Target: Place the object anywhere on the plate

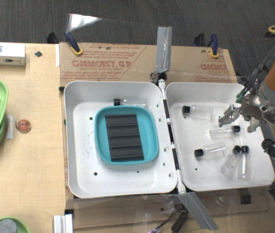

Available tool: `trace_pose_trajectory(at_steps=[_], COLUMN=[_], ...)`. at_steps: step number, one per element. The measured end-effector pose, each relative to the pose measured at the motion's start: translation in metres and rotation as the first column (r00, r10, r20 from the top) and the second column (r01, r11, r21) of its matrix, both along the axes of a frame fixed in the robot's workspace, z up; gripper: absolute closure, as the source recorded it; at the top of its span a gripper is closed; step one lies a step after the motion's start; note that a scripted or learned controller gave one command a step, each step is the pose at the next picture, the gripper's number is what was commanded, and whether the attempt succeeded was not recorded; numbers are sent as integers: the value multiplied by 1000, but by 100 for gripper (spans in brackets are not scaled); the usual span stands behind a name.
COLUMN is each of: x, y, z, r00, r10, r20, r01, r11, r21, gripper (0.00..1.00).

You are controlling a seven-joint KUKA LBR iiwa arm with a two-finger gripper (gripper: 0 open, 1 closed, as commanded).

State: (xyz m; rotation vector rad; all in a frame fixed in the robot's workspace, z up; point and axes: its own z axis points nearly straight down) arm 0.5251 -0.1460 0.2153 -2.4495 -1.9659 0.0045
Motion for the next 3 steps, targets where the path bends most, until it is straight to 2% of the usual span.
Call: trace_pose_trajectory(at_steps=[1, 2, 3], x=[-8, 18, 80], y=[-59, -68, -67], z=[69, 182, 224], r00=[998, 979, 961], r10=[-60, -205, -276], r20=[0, -1, -2], r01=[60, 205, 276], r11=[998, 979, 961], r21=[-1, -1, -2], gripper=[0, 0, 0])
